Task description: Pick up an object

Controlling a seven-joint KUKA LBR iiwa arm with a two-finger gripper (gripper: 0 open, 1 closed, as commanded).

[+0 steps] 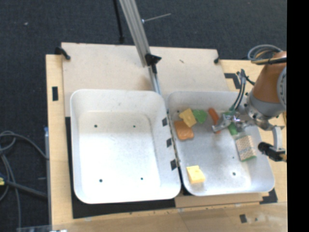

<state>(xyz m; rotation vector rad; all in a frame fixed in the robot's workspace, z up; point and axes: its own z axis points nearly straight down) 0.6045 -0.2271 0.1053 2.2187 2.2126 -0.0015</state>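
Yellow block (195,174), edges slightly skewed

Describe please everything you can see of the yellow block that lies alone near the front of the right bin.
The yellow block is a small, roughly square piece with a matte, sponge-like look; a paler top face and a darker side face show. It lies flat on the floor of the right bin, near the bin's front left corner, close to the wall but apparently not touching it. Nothing else touches it.

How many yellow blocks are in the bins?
2, both in the right white bin: one yellow foam block near its far-left corner, another yellow foam block near the front-left. The arm may hide others.
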